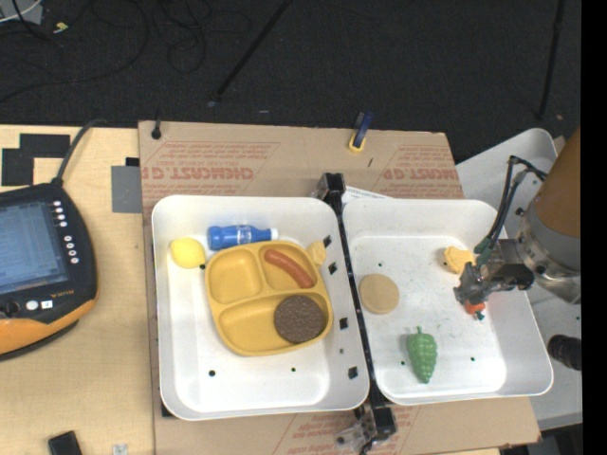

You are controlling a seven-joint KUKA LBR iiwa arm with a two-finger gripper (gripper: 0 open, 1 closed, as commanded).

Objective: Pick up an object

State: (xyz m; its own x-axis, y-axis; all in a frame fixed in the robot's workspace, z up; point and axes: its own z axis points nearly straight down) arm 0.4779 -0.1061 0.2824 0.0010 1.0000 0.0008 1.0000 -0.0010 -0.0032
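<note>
At the right edge of the frame the gripper hangs over the right bin, its grip impossible to judge, near a yellow piece, with a cookie and green pepper further left.

The arm runs off the right edge; its gripper hides a small orange object.

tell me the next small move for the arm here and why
Probably a short shift toward the yellow piece at the far right of the right bin, then a descent. The gripper sits just beside it, nearer the camera, and nothing can be seen held. The tan disc and green pepper lie farther off.
</note>
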